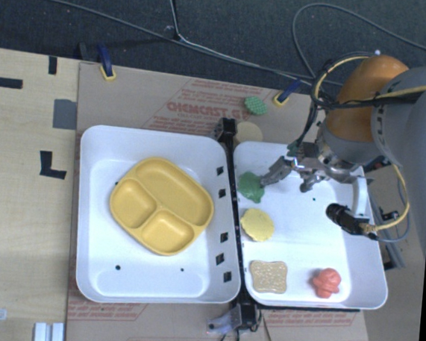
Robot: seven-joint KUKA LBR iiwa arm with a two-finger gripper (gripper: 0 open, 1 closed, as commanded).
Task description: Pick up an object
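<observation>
The gripper (291,173) hangs over the right bin (351,292), fingers spread apart and holding nothing. The green toy (250,186) lies just left of it, near the bin's wall.

Even, bright overhead light falls on the white bins (91,192), which look slightly washed out (almost glaring). Shadows beside the yellow tray (162,205) are soft and faint. The whole frame is mildly blurred.
</observation>
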